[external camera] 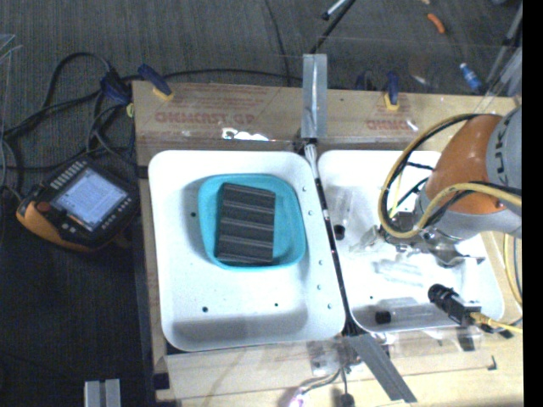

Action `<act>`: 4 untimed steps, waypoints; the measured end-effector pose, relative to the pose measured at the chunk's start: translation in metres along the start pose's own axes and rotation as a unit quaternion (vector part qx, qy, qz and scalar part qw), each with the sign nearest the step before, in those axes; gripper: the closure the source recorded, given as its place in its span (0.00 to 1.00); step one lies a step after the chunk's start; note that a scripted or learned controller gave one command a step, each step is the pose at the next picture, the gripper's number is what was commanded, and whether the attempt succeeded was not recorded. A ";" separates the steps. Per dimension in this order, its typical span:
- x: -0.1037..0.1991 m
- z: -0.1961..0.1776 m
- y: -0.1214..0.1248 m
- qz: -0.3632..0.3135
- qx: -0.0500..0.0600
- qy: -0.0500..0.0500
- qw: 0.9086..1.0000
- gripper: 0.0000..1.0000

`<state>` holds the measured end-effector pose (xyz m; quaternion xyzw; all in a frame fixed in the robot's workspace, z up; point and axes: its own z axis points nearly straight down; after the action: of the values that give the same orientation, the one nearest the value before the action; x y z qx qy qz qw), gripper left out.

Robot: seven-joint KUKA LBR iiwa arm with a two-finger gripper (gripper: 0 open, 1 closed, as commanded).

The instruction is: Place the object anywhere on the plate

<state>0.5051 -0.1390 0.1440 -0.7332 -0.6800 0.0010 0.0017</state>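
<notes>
Already on the plate (pixel 293 227), the object (pixel 246 223) lay flat across its middle: a dark grey, roughly rectangular block with several raised ridges running across its width, so that its top looked like a row of parallel bars with darker grooves between them. It sat slightly turned, its long sides leaning a little off the bin's edges. The plate was turquoise with rounded corners and a raised rim, and its blue showed on every side of the block, widest on the right. The plate rested in the upper half of the left bin (pixel 229 312), a shallow white tray with small dark holes dotted around its floor. The right bin (pixel 356 168) held a few clear plastic pieces that were hard to make out against the white. Over that bin hung the arm (pixel 471 164), its orange band uppermost and yellow and black cables looping round it. The gripper (pixel 407 236) pointed down and left toward the bin floor, well apart from the plate; whether its fingers were spread or closed could not be told, as the wrist and cables covered them.
</notes>
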 end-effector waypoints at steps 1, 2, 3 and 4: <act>-0.031 -0.095 -0.019 -0.094 -0.001 -0.001 0.996 0.00; -0.025 0.002 -0.020 -0.030 0.000 0.000 1.000 0.00; -0.025 0.002 -0.020 -0.029 0.000 0.000 1.000 0.00; -0.025 0.002 -0.020 -0.029 0.000 0.000 1.000 0.00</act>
<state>0.4829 -0.1625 0.1418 -0.7129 -0.7013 0.0010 0.0016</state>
